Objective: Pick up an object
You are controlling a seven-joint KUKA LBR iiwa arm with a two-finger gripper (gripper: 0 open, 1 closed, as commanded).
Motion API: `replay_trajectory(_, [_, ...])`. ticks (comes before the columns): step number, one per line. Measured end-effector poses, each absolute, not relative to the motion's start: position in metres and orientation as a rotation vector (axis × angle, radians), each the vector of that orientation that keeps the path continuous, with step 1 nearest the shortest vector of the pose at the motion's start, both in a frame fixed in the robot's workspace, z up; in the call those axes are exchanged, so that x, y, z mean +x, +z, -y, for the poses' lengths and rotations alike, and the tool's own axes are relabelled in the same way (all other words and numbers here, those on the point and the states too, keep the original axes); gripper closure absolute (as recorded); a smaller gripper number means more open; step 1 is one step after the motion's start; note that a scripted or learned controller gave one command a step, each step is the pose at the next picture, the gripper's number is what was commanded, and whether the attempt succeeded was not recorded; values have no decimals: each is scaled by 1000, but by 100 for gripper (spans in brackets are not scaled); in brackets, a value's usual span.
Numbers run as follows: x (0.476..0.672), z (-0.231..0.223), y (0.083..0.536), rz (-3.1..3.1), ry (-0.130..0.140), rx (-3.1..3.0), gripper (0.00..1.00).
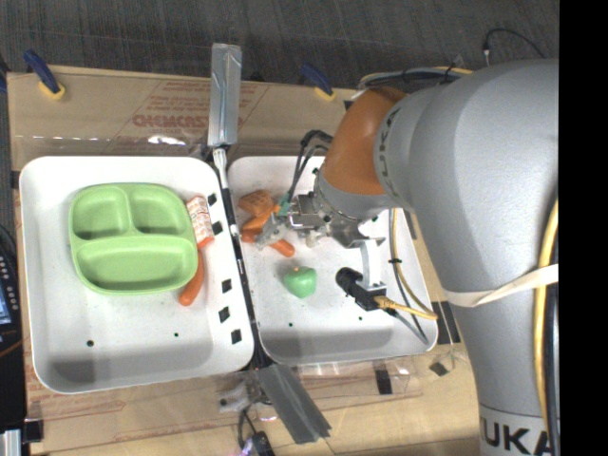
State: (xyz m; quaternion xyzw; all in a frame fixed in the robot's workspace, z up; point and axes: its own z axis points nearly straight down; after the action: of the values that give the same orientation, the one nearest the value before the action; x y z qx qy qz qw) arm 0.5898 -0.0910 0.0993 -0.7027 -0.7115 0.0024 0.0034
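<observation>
Landmark: right bin (275, 345). Gripper (285, 218) low over its upper-left part. Just left of the gripper lies a small orange pile (256, 212), with an orange bit (282, 248) just below; whether anything touches, cannot tell. Hand state: cannot tell, wrist hides it. Green pear (300, 281) at bin centre, near and below the gripper. Judged light, hard, smooth plastic; likely slippery, so grasp across the widest part.
</observation>
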Motion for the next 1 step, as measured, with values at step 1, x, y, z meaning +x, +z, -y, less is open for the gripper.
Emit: replay_trajectory(1, [620,169,92,2321,2,-2114,0])
